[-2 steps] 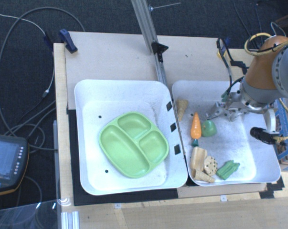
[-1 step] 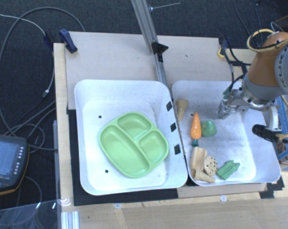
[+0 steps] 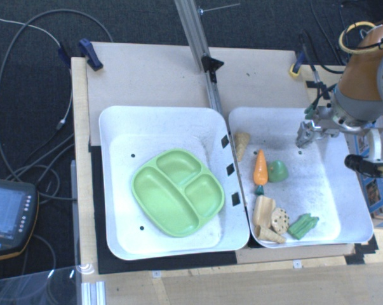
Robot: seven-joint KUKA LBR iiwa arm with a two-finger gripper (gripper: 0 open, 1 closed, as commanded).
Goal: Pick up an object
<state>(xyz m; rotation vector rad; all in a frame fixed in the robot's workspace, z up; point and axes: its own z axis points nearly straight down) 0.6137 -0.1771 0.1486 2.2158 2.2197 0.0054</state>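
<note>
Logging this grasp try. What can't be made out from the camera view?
- Gripper: small and blurred over the right bin; finger state unreadable, nothing visibly held.
- Arm: cut off by the right edge.
- Beige pieces at the bin's near corner: overlapping, too small to identify.
- Handheld screen: cut off by the left edge, display illegible.

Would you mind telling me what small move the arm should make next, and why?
Probably shift the pincer toward the carrot and lower it: the pincer sits near the right bin's far edge, holding nothing, while the toys lie nearer the camera.
</note>
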